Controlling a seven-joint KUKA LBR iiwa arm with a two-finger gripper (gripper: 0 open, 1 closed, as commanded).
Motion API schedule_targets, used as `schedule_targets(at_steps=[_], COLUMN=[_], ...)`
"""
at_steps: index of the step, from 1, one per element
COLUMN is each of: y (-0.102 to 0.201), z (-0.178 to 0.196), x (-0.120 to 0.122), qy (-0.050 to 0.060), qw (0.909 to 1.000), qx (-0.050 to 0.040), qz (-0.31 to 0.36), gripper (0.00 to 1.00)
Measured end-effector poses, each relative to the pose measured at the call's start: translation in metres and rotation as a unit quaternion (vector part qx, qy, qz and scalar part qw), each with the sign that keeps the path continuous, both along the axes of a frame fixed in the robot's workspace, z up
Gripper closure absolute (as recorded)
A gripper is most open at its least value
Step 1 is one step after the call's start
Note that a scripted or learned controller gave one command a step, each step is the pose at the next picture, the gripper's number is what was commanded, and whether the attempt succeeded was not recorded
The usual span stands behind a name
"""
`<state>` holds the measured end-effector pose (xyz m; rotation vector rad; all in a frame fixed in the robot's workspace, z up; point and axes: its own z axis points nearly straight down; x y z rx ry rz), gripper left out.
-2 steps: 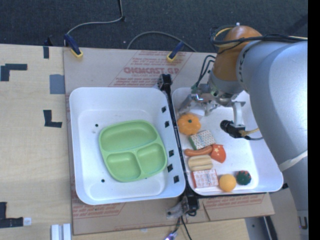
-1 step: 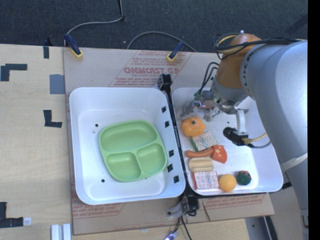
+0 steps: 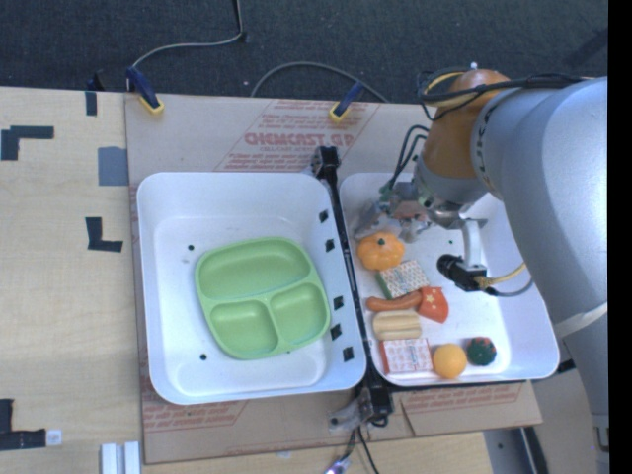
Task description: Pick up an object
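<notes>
Camera view: gripper [image 3: 400, 212] low over right white plastic bin [image 3: 528, 339], near its back-left corner. Can't tell finger state, too blurry tbh. Closest grab: round orange pumpkin-like toy [image 3: 380, 252], just in front of fingertips, toward camera. Roundish, so no long axis to line up.

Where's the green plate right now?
The green plate lies in the left bin, near its middle, across the divider from the toy food in the right bin.
</notes>
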<state>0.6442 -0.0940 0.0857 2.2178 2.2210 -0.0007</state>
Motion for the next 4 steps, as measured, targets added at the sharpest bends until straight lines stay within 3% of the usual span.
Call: schedule_targets(at_steps=[1,2,4], y=[-0.001,-0.003,-0.002], z=[-0.001,0.0,0.001], x=[0.025,0.011,-0.054], qy=[0.0,0.0,-0.001], qw=[1.0,1.0,1.0], qx=[0.0008,0.0003,0.0004], qz=[0.001,0.0,0.0], gripper=[0.0,0.0,0.0])
